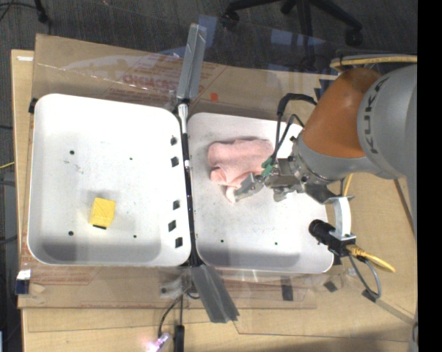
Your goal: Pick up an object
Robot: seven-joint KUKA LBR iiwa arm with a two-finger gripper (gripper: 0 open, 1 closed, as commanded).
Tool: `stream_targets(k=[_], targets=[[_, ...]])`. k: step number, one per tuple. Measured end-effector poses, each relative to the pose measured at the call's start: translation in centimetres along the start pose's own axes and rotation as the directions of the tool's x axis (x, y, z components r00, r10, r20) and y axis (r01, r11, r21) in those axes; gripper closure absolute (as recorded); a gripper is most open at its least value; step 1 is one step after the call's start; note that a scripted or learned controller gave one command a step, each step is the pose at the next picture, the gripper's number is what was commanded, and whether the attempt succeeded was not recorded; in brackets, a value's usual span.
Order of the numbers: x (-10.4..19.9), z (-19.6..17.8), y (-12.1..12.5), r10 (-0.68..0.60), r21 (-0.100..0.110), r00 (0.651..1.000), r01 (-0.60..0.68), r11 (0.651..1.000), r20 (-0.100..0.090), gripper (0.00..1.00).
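Observation:
A pink crumpled cloth lies in the upper middle of the right bin. My gripper hangs over the cloth's lower right edge, its metal fingers pointing left and close to or touching the fabric. A small yellow sponge block sits in the lower left part of the left bin, far from the gripper. The arm's grey body and orange band reach in from the right above the right bin.
A metal divider bar runs between the two bins. Cables and a black connector hang near the right bin's lower right corner. Cardboard lies under the bins on the bench.

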State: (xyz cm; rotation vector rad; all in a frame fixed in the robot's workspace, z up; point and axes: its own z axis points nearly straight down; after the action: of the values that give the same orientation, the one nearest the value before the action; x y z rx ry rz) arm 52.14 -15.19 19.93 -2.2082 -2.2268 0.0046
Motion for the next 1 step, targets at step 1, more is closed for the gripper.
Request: stream_targets(k=[1], targets=[[1.82,10.59,6.9,-0.295,-0.006,0.956,0.295,0.955,0.005,0.0]])
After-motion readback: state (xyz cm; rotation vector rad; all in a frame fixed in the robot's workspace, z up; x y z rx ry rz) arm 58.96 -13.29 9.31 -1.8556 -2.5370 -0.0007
